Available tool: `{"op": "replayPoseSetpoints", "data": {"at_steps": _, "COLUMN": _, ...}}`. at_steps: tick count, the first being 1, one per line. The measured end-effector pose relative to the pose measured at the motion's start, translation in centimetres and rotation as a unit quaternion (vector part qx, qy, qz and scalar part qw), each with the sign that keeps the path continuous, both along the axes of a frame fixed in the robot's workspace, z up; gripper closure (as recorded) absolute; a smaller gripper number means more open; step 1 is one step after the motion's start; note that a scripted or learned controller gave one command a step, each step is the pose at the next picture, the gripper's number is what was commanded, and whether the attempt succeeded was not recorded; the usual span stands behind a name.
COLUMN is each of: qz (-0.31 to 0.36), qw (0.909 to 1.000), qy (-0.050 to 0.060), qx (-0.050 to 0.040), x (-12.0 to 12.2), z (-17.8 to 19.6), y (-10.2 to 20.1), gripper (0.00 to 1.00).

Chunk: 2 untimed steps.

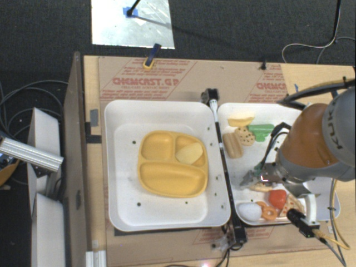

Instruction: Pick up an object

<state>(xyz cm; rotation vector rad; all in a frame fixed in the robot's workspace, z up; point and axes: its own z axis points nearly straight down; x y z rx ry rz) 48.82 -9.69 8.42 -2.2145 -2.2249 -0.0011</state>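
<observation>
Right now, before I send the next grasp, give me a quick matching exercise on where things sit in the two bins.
Things:
1. yellow divided tray
2. green block
3. white egg
4. red tomato

Places:
A. right bin, far end
B. right bin, near corner by the divider
C. left bin, middle
D. right bin, just below the arm's wrist

Pairs: 1-C, 2-A, 3-B, 4-D

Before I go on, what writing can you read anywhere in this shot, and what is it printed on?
"CHEMCAST GP" in red, on the brown protective sheet behind the left bin.
The same red logo repeats behind the right bin; there it is partly cut off and too blurred to read in full.
Smaller red lines around both logos: too small to read.
Dark letters on the arm, starting "KU": the rest is cut off.
</observation>
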Motion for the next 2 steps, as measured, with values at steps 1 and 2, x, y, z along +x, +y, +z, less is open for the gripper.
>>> {"op": "replayPoseSetpoints", "data": {"at_steps": 1, "qz": -0.001, "qw": 1.0, "qy": -0.002, "qx": -0.0003, "x": 0.3, "z": 1.1, "y": -0.2, "gripper": 1.0}}
{"op": "replayPoseSetpoints", "data": {"at_steps": 2, "qz": 0.005, "qw": 1.0, "qy": -0.007, "qx": 0.0009, "x": 2.1, "z": 10.5, "y": 9.1, "gripper": 1.0}}
